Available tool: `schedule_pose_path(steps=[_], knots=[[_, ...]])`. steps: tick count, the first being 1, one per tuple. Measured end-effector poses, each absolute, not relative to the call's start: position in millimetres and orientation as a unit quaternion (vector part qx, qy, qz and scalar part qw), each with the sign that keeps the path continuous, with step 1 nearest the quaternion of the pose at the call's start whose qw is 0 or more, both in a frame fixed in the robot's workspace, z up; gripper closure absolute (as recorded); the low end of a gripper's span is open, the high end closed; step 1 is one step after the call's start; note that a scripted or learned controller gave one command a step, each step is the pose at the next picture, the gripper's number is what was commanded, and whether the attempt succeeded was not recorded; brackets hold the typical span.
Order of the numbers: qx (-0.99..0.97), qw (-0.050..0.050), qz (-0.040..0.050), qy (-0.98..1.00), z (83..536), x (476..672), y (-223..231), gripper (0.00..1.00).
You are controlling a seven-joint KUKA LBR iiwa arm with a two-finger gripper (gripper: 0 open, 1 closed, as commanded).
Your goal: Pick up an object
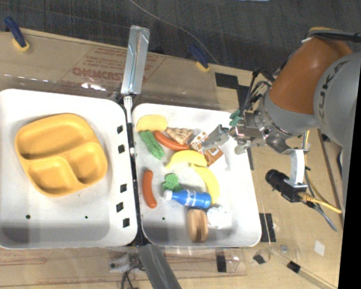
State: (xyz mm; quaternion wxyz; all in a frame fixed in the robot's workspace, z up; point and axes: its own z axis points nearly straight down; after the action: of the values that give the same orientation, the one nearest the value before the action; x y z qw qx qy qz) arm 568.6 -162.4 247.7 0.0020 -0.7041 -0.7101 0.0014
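I am working the approach step of the pick, nothing lifted yet. Going from the near edge of the right bin (254,226) outward: a brown bun (198,224) is lying by the near rim beside a pale lump, then a blue bottle (191,198) with a green piece at its cap end, and a red sausage (150,188) close to the divider. Past those a banana (197,165) is curving through the middle, with a second sausage, a green vegetable and a yellow piece crowding the far left corner. My claw (218,137) is hanging over the far right part of this bin, just above a small brown packet (212,152) and a pizza slice (179,134); whether it is apart or together I cannot tell. I judge the next move calls for a straight descent onto the packet, and the banana touching it is likely getting in the way. The left bin is holding a yellow tray (61,154).
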Motion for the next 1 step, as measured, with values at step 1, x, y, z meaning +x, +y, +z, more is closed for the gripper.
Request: schedule_pose_path(steps=[1], knots=[[-0.655,0.005,0.0028,-0.756,118.8,513.5,-211.7,0.0]])
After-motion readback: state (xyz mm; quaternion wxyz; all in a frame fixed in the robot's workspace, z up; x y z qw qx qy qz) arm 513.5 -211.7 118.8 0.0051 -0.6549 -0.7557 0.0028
